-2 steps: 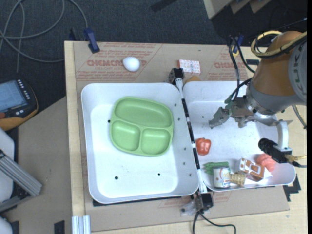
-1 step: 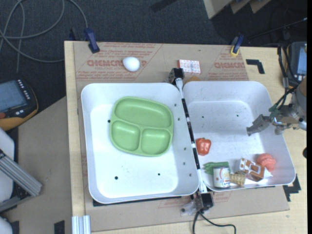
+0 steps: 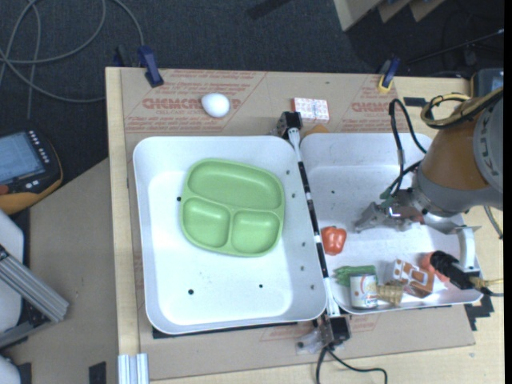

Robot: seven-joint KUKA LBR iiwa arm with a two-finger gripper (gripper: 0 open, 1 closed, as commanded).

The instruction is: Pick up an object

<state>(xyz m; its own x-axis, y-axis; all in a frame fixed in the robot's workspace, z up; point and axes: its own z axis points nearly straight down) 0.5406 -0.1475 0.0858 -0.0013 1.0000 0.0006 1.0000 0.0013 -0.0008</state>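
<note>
Left of end effector (image 3: 370,217), red pepper (image 3: 333,239).

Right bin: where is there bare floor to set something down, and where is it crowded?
The right bin has bare floor in its upper half, between the top rim and the pincer. The bottom edge is crowded: a red pepper by the divider, then a can and mixed packets. The left bin has bare floor below the green tray.

A cardboard-covered worktop (image 3: 240,94) is set on dark carpet (image 3: 200,22), where grey cables (image 3: 48,22) are coiled; blue clamps (image 3: 149,65) are fixed at its far edge.
</note>
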